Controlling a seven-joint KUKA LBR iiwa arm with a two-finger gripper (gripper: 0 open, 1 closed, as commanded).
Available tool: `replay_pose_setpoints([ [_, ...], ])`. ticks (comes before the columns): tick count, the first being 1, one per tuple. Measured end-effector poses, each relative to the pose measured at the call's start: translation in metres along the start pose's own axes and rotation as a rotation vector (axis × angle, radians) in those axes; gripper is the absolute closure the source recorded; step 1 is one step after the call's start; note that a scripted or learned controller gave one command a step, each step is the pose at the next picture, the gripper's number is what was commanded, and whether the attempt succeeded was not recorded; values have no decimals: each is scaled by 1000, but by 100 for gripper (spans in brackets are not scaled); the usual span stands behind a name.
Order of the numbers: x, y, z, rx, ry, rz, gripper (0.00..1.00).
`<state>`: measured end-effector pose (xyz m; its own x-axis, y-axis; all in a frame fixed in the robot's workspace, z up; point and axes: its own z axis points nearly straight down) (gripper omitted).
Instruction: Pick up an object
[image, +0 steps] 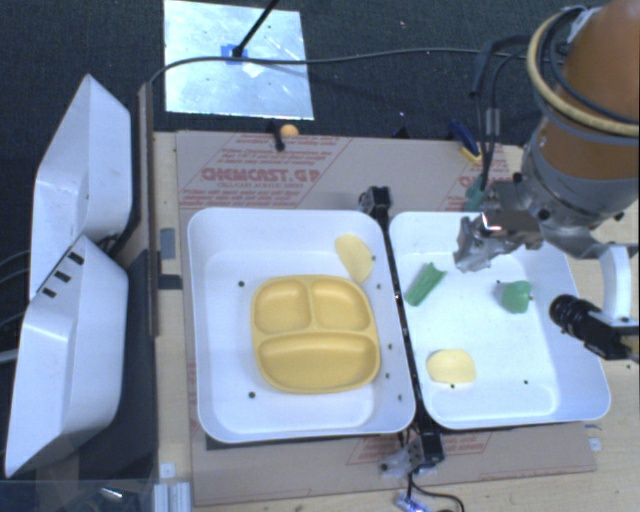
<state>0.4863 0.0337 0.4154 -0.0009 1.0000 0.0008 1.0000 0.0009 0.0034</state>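
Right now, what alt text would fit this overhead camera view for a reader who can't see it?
A grey and orange robot arm's gripper hovers over the right white bin, near a green stick, a green lump and a yellow piece. The left bin holds a yellow divided tray.

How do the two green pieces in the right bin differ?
The long green piece is a slim bar lying at a slant near the bin's left wall; the small green piece is short and chunky, further right. The long one looks darker green, the small one paler. Both rest loose on the right bin floor.
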Motion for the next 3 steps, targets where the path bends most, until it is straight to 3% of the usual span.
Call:
replay_pose_setpoints([
  [1, -45, 15, 31, 5, -1, 4, 100],
  [2, -27, 0, 23, 2, 0, -1, 100],
  [3, 36, 0, -40, -2, 2, -5, 100],
])
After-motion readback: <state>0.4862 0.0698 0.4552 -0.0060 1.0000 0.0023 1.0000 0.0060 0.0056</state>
